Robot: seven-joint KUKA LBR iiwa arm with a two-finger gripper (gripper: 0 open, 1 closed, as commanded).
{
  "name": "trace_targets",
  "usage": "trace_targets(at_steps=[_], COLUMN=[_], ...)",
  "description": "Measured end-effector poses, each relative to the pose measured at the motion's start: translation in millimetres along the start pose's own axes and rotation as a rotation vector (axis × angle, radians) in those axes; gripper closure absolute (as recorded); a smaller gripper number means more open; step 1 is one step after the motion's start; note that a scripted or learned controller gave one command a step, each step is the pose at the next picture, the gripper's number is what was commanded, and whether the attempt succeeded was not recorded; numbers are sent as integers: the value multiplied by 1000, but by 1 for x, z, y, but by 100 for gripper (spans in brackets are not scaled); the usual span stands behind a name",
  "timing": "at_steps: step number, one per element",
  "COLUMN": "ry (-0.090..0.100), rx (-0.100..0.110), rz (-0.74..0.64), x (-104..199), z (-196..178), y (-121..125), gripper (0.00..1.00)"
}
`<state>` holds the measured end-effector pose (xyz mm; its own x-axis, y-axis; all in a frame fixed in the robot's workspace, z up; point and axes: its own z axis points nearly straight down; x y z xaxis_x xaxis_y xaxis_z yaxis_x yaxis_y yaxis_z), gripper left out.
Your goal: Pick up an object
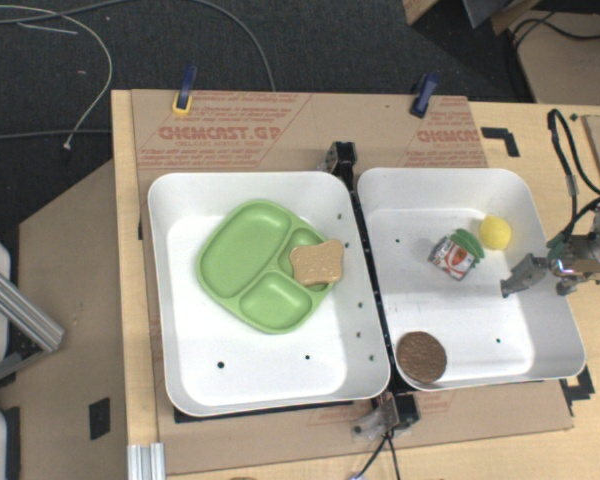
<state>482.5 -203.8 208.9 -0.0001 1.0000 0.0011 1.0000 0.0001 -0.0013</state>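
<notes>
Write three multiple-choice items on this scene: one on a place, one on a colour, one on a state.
1. Where does the slice of toast lie?
A. on the green divided plate, left bin
B. right bin
C. on the bench

2. What colour is the ball in the right bin?
A. blue
B. yellow
C. red

3. What does the claw touch?
A. the ball
B. the brown disc
C. no object

Key: 1 A, it rests on the plate's right edge; 2 B, plainly yellow; 3 C, it sits apart at the bin's right side.
</notes>
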Motion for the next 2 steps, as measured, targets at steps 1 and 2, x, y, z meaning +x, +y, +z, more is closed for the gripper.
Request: trace_targets(at_steps=[1,2], ry=[0,0], rx=[0,0], rz=[0,1], x=[0,1], z=[0,60], y=[0,-1], gripper=[0,0])
